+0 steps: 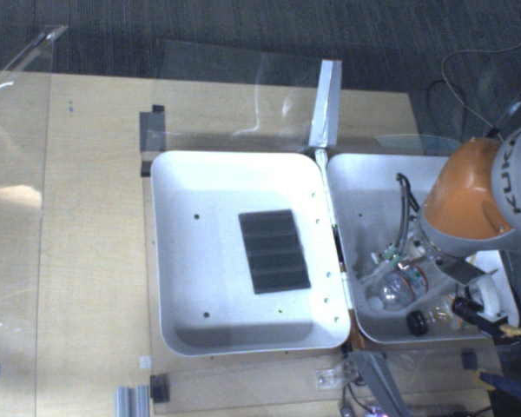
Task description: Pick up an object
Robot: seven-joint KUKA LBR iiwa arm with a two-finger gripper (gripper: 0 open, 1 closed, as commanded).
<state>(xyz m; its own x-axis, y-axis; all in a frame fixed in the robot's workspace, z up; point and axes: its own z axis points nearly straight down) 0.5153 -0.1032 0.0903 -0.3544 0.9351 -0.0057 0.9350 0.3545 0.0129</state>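
The arm (478,198) is seen reaching down into the right bin (365,189), and the step in hand is judged to be the descent toward a grasp. The jaws (398,272) are placed low over a clear bottle-like object (389,292) near that bin's front; whether they are spread or pinched cannot be told, being masked by wiring and wrist. A dark ridged block (273,250) lies in the left bin (182,233). Closure and a clean lift would be required next. A small dark item (417,322) nearby is not identifiable.
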